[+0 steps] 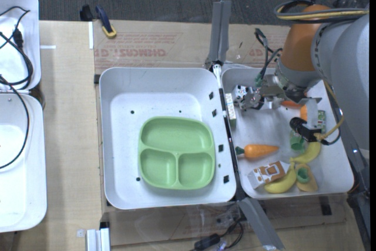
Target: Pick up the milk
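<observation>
The milk (270,172), a small white and brown carton, lies on its side near the front edge of the right bin (276,126). A yellow banana (283,184) lies against its right side. My gripper (248,98) hangs low over the back left part of that bin, near the divider wall. It is well behind the milk and apart from it, with an orange carrot (259,151) lying between them. Nothing shows in the gripper. The grey arm with its orange band (302,44) reaches in from the right.
A second banana (309,153), a green item (298,139), a white and green box (318,119) and a small orange piece (289,104) crowd the right bin's right side. The left bin (117,126) holds a green divided plate (176,153). Cables hang from the wrist.
</observation>
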Available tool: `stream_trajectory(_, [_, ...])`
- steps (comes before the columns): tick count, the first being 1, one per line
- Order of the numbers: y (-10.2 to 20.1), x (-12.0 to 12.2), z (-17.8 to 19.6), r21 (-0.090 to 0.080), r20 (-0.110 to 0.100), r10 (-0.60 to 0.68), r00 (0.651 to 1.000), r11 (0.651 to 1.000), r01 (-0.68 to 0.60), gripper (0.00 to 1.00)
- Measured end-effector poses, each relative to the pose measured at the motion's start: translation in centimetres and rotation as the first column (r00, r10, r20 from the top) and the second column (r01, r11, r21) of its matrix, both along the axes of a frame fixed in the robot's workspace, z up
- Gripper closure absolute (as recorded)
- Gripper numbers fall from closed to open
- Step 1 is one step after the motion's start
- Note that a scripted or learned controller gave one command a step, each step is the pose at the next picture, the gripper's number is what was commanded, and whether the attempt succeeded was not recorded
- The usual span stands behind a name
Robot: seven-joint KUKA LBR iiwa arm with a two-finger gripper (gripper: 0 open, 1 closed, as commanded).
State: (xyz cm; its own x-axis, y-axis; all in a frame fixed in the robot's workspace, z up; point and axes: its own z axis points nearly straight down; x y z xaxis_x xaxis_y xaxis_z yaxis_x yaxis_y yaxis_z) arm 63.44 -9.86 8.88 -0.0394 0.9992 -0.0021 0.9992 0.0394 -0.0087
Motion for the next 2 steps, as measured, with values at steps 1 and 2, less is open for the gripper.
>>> stream_trajectory(1, [-0.7, -0.4, 0.6, -0.007, -0.014, -0.002, 1.000, 1.000, 0.002, 1.00])
stream_trajectory(2, [-2.4, -1.0, 7.0, 0.001, 0.006, -0.032, 0.999, 0.999, 0.032, 1.00])
